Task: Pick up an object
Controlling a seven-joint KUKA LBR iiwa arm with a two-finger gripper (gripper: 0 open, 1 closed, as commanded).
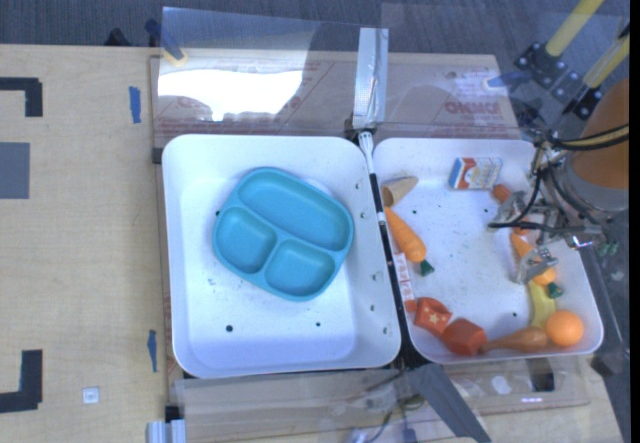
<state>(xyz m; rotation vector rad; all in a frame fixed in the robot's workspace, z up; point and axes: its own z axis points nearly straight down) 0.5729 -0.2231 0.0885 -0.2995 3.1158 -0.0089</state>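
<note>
We've got the gripper (pixel 537 256) low at the far-right side of the right white plastic bin (pixel 460 231), fingers' state can't tell. Nearest pick: small yellow toy banana (pixel 540 303), w/ round orange ball (pixel 565 328) beside it; crowding could spoil the grasp.

you saw a blue divided plate (pixel 284 232) in the left bin (pixel 190 331). the right bin (pixel 470 231) held a carrot (pixel 405 239), an orange (pixel 565 328) and a small carton (pixel 472 173).

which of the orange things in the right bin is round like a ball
The orange fruit in the bin's near right corner, beside the banana. It is a smooth sphere, whereas the carrot by the divider is long and tapered with a green tip.
</note>
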